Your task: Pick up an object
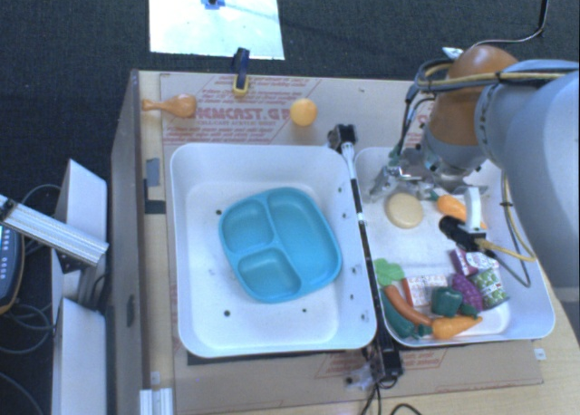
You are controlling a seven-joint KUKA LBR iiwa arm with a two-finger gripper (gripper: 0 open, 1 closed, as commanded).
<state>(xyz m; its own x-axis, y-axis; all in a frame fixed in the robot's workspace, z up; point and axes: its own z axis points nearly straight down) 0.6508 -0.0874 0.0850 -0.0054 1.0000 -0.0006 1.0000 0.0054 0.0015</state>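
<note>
Cardboard (263, 114) under bins reads "DEMCAST"; hand (399, 179) low in right bin (535, 313), grip unclear.

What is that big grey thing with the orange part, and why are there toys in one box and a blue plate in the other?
The grey thing is a robot arm. It reaches in from the right, and its job is to pick something up. The picture comes from one camera fixed above the bench, looking down at a slant.

On the bench sit two shallow white bins. The left bin holds a blue plate with three sections. The right bin holds small toys: a pale round piece, a toy carrot, a purple piece and others heaped at the near end.

The arm's gripper, its hand, is low over the far end of the right bin, next to the pale round piece. I see nothing held between its fingers, and I cannot tell if they are open.

An orange ball lies on the board behind the bins.
</note>
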